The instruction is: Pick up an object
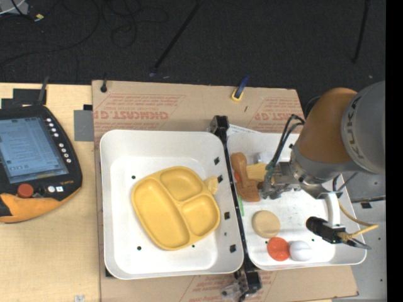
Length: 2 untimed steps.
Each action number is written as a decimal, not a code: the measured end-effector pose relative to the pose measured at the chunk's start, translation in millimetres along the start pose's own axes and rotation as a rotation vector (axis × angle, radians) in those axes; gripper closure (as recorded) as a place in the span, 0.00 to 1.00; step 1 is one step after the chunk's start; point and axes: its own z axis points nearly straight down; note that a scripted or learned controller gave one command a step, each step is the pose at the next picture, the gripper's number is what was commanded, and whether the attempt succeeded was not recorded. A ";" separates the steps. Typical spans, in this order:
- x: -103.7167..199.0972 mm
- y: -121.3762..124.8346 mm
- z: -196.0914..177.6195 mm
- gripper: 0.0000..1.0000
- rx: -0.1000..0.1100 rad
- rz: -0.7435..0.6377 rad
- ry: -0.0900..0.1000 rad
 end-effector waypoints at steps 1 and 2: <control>5.9 -5.0 -58.3 1.00 -0.002 0.000 0.000; 4.9 -4.4 -86.1 1.00 0.000 0.000 0.000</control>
